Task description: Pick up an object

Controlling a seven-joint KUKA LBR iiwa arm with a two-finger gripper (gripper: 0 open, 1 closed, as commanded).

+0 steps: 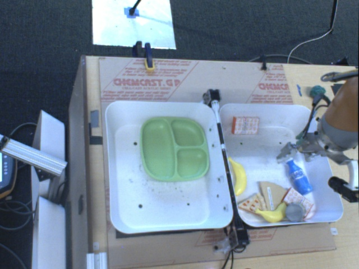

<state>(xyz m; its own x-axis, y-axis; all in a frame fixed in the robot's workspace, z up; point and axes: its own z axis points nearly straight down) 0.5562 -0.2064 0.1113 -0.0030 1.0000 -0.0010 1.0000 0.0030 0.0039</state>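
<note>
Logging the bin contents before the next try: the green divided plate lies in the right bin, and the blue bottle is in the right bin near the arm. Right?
Not quite. The camera view shows the green divided plate in the left bin, not the right one. The blue bottle is in the right bin near the arm, as you said.

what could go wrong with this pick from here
The blue bottle lies on its side just below the pincer; being round, it could roll or slip away on contact. The clutter near it, a grey ball and a small banana, may get knocked. The bottle also lies close to the right bin's wall, which cramps the approach.
</note>
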